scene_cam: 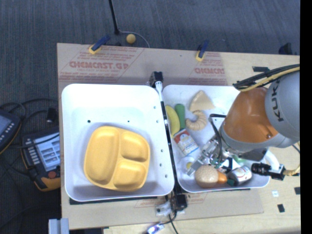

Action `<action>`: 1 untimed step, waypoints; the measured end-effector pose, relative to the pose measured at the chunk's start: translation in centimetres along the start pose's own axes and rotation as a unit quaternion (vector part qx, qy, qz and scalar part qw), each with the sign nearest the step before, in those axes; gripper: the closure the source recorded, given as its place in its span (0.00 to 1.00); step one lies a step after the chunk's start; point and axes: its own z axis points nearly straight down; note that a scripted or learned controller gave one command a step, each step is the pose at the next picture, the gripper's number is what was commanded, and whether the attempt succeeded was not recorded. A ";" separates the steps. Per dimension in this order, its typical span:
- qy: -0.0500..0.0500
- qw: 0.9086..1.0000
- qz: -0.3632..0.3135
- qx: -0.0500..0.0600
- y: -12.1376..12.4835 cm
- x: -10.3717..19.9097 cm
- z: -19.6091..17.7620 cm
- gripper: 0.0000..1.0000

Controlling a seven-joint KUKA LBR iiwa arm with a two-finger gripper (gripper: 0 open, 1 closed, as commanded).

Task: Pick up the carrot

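Note:
The carrot shows as a small orange piece with a green end near the front edge of the right bin. It lies squeezed between a tan round roll and a white object. My gripper hangs low over the front of the right bin, just above and slightly left of the carrot. The grey wrist and orange band cover much of the bin's right half. Most of the carrot is hidden by the gripper and its neighbours.
The right bin also holds a banana, a green cucumber, a croissant, a beige wedge and a red and white packet. A yellow divided tray lies in the left bin.

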 end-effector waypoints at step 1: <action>-0.003 1.000 0.002 -0.004 0.3 -0.3 -1.6 1.00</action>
